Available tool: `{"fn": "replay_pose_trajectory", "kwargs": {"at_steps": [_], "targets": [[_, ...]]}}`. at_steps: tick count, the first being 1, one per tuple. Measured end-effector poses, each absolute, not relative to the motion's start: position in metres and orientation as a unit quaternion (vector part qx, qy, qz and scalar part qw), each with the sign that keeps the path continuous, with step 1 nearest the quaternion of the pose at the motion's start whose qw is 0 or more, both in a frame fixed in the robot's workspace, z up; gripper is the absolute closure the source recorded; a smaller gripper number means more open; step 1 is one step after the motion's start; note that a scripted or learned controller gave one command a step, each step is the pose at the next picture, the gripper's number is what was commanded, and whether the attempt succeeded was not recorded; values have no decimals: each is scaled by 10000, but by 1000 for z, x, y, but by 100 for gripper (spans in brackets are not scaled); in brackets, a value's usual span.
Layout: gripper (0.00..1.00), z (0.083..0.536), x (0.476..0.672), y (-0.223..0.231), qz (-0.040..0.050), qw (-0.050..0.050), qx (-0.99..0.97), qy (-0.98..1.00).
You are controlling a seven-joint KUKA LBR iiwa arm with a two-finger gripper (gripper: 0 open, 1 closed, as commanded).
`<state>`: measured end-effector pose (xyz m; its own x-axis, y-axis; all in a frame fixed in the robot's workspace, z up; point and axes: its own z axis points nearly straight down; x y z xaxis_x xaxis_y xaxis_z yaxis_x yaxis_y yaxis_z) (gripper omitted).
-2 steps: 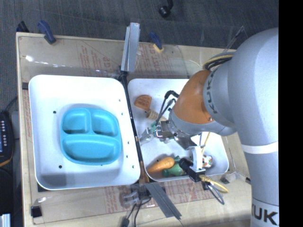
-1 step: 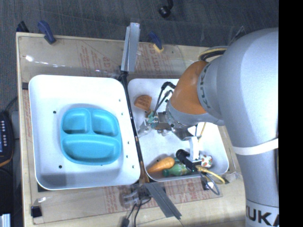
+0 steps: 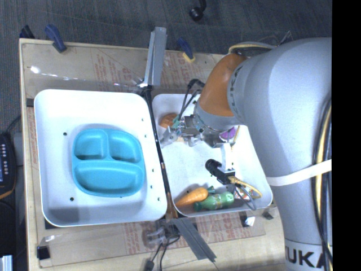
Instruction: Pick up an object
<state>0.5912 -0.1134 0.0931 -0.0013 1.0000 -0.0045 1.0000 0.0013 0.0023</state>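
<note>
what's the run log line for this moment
arm: over right bin | gripper: low at bin's far left end, by orange-brown item | carrot, green bottle: near end | left bin: blue tray

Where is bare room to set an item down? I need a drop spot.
Free: left bin floor around the blue tray. Right bin: small middle patch. Crowded: carrot and bottle along its near edge.
</note>
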Motion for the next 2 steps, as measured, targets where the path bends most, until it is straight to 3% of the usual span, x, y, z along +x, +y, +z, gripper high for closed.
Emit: {"fn": "replay_pose_trajectory", "kwargs": {"at_steps": [1,2], "targets": [[0,92,657,-131,-6,-7,7032,7110],[100,102,658,-128,-16,-17,6989,7152]]}}
